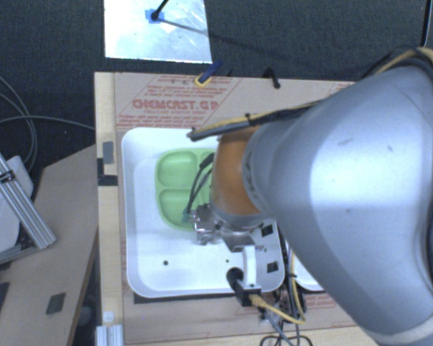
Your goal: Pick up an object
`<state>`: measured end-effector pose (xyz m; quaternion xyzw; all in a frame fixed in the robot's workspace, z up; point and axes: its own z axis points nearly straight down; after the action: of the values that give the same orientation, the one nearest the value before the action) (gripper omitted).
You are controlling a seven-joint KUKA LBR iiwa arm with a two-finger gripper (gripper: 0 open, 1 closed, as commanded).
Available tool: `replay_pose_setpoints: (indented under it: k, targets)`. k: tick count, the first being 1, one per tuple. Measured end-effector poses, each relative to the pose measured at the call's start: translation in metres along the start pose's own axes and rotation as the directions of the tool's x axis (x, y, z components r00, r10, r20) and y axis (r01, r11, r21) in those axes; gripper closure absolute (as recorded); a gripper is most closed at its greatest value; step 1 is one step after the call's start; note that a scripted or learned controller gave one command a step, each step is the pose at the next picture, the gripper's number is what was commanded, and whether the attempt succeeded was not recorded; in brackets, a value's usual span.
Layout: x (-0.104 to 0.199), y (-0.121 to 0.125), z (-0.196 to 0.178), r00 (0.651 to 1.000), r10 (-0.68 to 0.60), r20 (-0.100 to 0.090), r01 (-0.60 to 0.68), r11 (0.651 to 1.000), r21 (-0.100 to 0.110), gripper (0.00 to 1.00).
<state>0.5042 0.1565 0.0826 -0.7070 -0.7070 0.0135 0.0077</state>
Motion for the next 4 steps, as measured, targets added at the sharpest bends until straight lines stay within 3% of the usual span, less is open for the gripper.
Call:
replay_pose_setpoints:
  k: [1,2,3,4]
  targets:
    - [-0.028,0.078,-0.068,1.0,0.0,-0.008,0.0,0.999,-0.039,1.0]
    - [-0.086,0.009,-0.103,1.0,0.005,-0.007,-0.005,1.0,-0.031,1.0]
    - [-0.103,-0.012,-0.1,1.0,0.001,-0.008,-0.001,1.0,-0.029,1.0]
    - [-0.041,-0.021,-0.041,1.0,-0.009,-0.01,0.008,1.0,-0.024,1.0]
